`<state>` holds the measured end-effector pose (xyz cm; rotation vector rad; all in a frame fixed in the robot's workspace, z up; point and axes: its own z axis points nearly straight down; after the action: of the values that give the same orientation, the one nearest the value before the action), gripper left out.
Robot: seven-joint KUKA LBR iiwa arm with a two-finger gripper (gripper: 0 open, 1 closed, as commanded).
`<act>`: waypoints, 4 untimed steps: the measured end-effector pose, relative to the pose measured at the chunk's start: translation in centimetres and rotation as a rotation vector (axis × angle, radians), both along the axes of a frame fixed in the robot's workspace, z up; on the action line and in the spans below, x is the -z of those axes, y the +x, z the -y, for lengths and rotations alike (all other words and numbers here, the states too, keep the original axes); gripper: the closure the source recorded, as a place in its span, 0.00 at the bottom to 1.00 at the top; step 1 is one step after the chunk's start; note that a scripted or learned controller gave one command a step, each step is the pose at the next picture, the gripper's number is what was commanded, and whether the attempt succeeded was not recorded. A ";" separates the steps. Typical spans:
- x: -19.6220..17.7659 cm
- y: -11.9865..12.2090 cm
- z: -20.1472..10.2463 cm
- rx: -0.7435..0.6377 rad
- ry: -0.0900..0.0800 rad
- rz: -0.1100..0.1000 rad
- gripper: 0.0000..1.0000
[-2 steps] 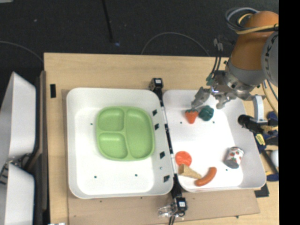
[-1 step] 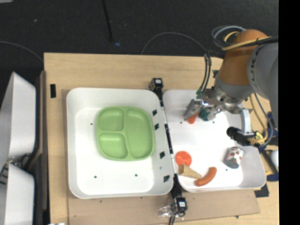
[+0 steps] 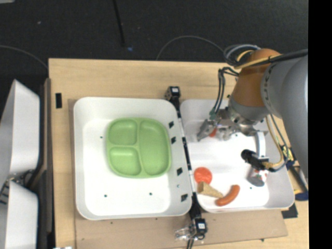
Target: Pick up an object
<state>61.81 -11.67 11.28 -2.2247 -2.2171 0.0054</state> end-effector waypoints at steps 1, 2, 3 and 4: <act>1.2 0.0 0.2 0.002 -0.001 0.003 0.00; 0.0 0.1 0.2 0.006 0.000 0.006 1.00; -4.8 -0.4 -0.2 0.001 0.001 0.008 1.00; -11.1 0.0 0.5 -0.002 0.000 0.010 1.00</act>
<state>61.77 -12.14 22.34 -2.2274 -2.2240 -0.0058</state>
